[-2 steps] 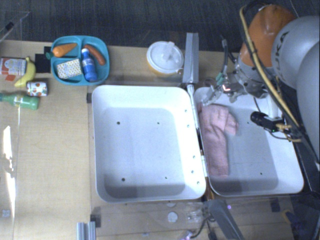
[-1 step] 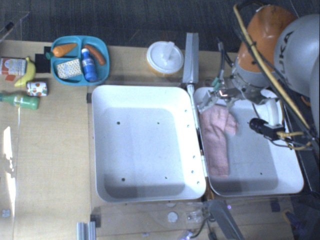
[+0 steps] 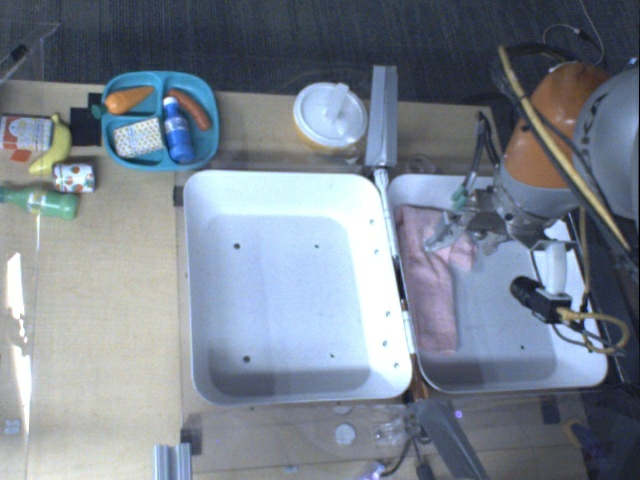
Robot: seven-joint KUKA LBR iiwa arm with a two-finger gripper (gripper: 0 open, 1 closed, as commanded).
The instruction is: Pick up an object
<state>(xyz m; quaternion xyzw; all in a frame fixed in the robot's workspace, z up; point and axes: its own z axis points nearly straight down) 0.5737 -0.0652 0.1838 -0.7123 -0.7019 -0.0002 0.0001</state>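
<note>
Taking the left bin as our landmark, we see toy food well off to its upper left on the surface: a blue divided plate, a banana, a small can and a green bottle, apparently set aside out of the working area. A white lidded cup stands just above the bin's top edge. To the right of the left bin sits the right bin, and in it a pink cloth lies along the wall nearest our landmark, likely the item to lift. The claw is at the cloth's upper end, seemingly touching it. We cannot tell how far it is open, nor whether it grips any fabric.
</note>
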